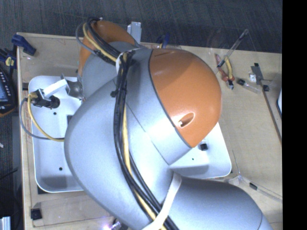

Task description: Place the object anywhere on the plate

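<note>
Hand (72, 86) is at the far left, above the left bin (48, 176), and I see only a small metal part of it beside the white cable end; if it is wide, narrow or holding something, I cannot tell. The big grey arm (144, 143) with its orange band covers the middle of both bins. Object and plate I cannot find, so I think they lie under the arm. The right bin (218, 164) shows just its near corner.

The risk, in my opinion, is a release without a good view: the object can land beside the plate. The yellow cable (38, 131) that hangs into the left bin could also catch things there.
</note>
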Motion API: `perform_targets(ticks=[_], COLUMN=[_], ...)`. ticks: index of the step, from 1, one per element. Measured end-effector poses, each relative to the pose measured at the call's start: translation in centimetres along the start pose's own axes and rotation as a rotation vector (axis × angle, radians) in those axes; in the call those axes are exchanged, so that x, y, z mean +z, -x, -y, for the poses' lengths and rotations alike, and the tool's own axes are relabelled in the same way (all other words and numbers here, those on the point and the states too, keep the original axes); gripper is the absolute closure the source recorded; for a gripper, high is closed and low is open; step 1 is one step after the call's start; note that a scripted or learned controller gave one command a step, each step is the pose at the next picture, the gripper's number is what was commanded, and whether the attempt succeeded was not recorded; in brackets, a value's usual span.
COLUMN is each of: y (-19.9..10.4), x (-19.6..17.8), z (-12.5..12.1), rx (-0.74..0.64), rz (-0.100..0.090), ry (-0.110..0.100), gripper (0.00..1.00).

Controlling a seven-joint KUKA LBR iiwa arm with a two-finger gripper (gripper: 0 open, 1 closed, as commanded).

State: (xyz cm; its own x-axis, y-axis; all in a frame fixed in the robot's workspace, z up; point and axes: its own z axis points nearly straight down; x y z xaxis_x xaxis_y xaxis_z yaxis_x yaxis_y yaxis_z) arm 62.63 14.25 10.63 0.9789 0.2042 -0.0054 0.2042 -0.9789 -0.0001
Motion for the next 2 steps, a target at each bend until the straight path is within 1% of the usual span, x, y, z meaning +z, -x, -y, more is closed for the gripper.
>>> perform_targets(ticks=[1, 2], y=[-0.8, 0.0], x=[-17.7, -3.3], z=[-3.0, -3.3], rx=[-0.158, -0.26], rz=[-0.006, 0.003], ry=[-0.003, -0.004], gripper=[1.0, 1.0])
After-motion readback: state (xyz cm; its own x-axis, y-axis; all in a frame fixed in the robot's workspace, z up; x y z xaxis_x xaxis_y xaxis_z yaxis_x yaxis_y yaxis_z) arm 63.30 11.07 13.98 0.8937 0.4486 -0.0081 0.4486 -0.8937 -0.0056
